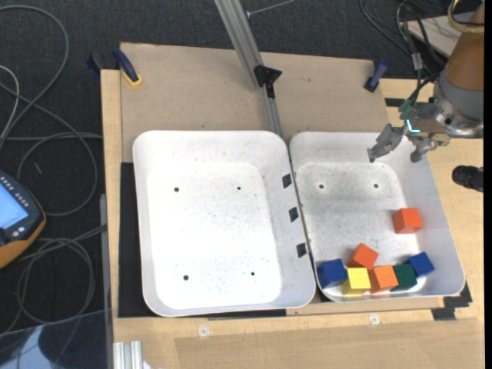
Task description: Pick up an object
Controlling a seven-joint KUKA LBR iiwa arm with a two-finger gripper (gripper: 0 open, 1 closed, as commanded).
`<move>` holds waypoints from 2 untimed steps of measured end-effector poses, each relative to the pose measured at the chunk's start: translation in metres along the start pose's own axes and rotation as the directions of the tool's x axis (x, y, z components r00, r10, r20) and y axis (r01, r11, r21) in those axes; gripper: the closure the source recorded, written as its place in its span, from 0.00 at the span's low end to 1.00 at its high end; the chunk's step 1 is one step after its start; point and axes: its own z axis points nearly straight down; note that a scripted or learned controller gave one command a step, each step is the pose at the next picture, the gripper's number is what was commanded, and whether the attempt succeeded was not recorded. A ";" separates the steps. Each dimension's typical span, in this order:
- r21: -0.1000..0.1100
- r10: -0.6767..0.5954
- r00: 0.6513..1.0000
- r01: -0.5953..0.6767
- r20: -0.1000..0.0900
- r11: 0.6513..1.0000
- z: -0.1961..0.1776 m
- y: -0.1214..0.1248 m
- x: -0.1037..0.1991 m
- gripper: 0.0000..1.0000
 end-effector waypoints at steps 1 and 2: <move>-0.005 -0.001 1.000 0.001 0.001 1.000 -0.003 0.001 0.000 0.00; 0.001 -0.001 1.000 0.001 0.000 1.000 0.054 -0.002 0.010 0.00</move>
